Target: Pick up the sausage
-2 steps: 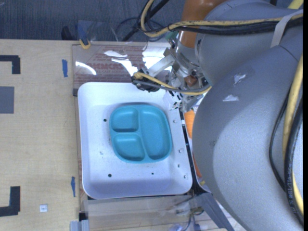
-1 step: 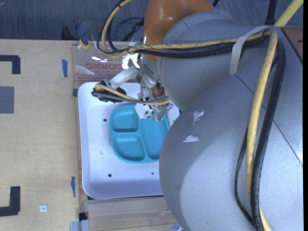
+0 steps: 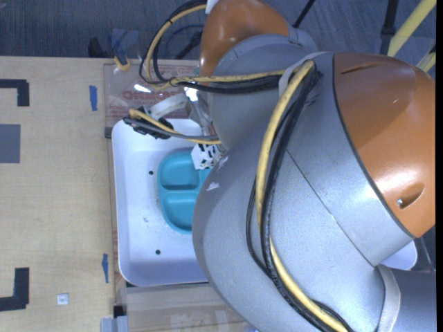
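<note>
- At your far left lies the pale wooden bench top (image 3: 55, 185); it carries black corner marks (image 3: 17, 92), a grey square (image 3: 8, 144) at the edge, and small strips of blue tape (image 3: 93, 97); all of these sit well apart from the bin.
- Next comes the white bin (image 3: 135, 206), its left wall and lower left corner in plain sight; a few small dark specks dot its floor.
- Inside that bin you see a light blue two-compartment dish (image 3: 178, 194), lying on the bin floor; its right side is hidden behind the arm.
- Above the bin, yellow and black cables (image 3: 149, 124) loop across a clear plastic strip at the bin's top edge.
- From the middle to the right, the grey arm (image 3: 304, 206) with its orange bands (image 3: 391, 130) covers most of both bins; it blocks your line of sight.
- You cannot tell whether the gripper is wide or narrow; the arm's own bulk hides it.
- You cannot tell where the sausage lies; the uncovered part of the bin gives no sign of it.
</note>
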Controlling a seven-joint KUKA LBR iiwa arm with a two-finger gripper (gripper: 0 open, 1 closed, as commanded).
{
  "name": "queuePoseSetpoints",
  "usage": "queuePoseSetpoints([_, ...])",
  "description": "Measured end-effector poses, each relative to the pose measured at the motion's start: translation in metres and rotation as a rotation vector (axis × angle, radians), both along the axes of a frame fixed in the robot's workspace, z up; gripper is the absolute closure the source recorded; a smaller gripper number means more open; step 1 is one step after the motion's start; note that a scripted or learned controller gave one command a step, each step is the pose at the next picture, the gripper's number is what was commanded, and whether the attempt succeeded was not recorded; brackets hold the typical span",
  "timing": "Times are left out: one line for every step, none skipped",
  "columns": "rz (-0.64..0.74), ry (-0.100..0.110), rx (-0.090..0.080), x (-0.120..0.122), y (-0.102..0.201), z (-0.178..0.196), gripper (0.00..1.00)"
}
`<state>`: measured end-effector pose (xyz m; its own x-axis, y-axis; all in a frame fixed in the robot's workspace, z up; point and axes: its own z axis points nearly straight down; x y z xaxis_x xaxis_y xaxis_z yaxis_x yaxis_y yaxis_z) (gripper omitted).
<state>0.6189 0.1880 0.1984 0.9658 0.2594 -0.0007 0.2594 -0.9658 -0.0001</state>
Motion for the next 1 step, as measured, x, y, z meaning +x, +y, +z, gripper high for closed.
queuePoseSetpoints([0.154,-0.001,-0.001,-0.0381,0.0131,0.1211,1.00])
